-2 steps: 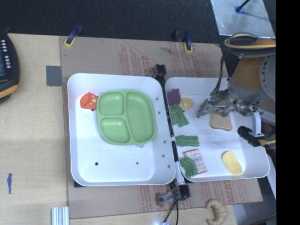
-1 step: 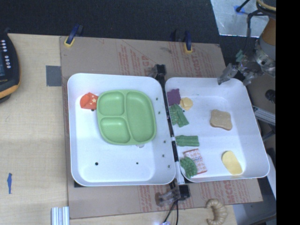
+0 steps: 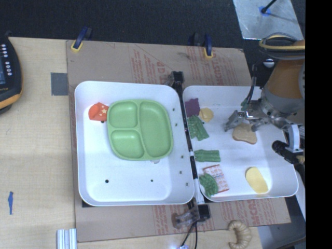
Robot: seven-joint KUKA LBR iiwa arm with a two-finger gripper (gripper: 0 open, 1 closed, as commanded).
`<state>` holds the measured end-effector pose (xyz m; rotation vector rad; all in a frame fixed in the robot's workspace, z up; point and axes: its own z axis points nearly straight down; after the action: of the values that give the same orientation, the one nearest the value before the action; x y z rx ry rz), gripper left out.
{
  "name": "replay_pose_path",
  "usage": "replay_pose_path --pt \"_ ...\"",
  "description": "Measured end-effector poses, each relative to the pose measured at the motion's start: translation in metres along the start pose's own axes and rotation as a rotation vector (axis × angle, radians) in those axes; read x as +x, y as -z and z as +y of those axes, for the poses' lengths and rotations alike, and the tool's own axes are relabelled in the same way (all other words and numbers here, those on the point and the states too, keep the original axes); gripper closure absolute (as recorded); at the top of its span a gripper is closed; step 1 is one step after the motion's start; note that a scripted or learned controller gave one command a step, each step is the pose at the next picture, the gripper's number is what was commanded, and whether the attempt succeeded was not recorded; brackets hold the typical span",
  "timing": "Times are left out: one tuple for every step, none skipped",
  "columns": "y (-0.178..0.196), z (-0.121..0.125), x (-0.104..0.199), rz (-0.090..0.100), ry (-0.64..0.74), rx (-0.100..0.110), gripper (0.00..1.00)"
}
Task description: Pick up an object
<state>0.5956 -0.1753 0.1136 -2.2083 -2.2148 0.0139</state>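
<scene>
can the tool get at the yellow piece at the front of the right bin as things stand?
Probably yes. The yellow piece lies alone on open bin floor, nothing on top; the tool sits farther back by the tan piece.

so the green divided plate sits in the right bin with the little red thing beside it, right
Not quite. The camera view shows the green divided plate in the left bin, not the right one. The little red thing does lie beside it, at the plate's upper left corner.
</scene>
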Motion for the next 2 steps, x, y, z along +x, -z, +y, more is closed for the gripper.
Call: replay_pose_path --pt "-0.023 -0.02 -0.038 -0.004 0.0 -0.009 0.0" --pt "-0.021 0.012 -0.006 -0.005 0.006 -0.016 0.0"
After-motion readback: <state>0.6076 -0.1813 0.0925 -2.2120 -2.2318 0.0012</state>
